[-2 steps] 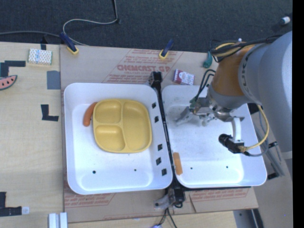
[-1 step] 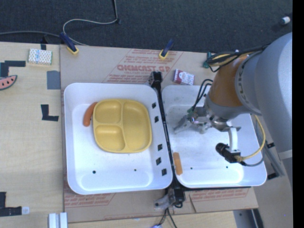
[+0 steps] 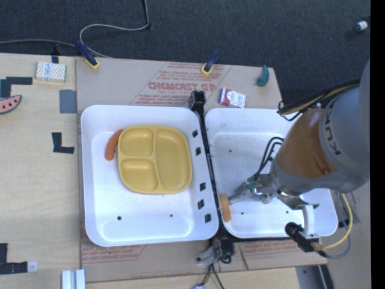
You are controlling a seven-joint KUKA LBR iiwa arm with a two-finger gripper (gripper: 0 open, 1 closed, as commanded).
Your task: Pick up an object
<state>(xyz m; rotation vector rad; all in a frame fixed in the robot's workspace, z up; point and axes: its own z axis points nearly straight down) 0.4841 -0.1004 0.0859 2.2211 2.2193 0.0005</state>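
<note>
The hand [image 3: 236,193] is seen low in the right bin [image 3: 240,125], pointed toward the divider between the bins; whether it is spread or pressed together cannot be told. Just beside its tip, a small orange-tan object [image 3: 225,208] is found against the bin's left wall, rounded and stubby. The grey arm [image 3: 337,137] with its orange band is stretched over the bin's right half. In the left bin [image 3: 99,221], a yellow compartment plate [image 3: 154,159] is laid, and an orange sausage-shaped piece [image 3: 111,145] is tucked against its left edge. A small red-and-white packet [image 3: 231,97] is seen on the bench [image 3: 36,179] behind the right bin.
</note>
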